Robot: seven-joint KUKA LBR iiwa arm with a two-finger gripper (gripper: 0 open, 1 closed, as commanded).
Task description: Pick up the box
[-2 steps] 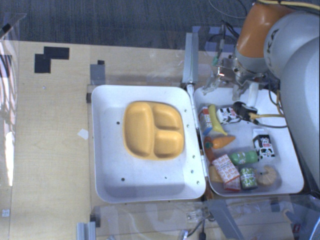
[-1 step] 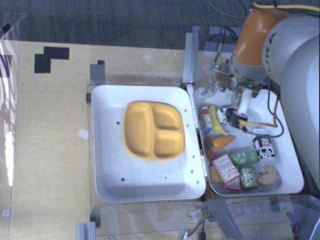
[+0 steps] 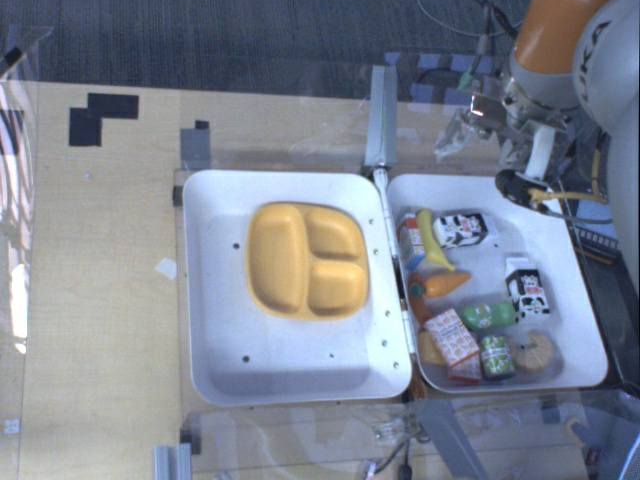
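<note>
Box (image 3: 453,339) is the red and white one sitting in the right bin (image 3: 583,320), down at the near end and toward that bin's left side. It lies flat, a bit skewed, and it's pretty crowded in there: a green can (image 3: 496,357) is touching it on the right, a green packet (image 3: 488,316) is just past it on the far side, and something tan is tucked against its left edge. A round tan pastry-looking thing (image 3: 538,350) sits right of the can.

Farther back in the same bin there's a carrot (image 3: 446,284), a banana (image 3: 433,240), a small bottle (image 3: 408,244) along the left wall, and two little cow-print cartons, one at the far end (image 3: 462,230) and one near the right wall (image 3: 527,294).

The pincer (image 3: 497,140) is nowhere close to the box. It hangs over the bench (image 3: 100,288) just beyond the far edge of the right bin, well apart from everything inside. Honestly can't tell if it's wide or narrow from this angle, too cluttered with cables up there. Nothing visibly in it.

Left bin (image 3: 220,353) just has a yellow divided tray (image 3: 305,260) in the middle
</note>
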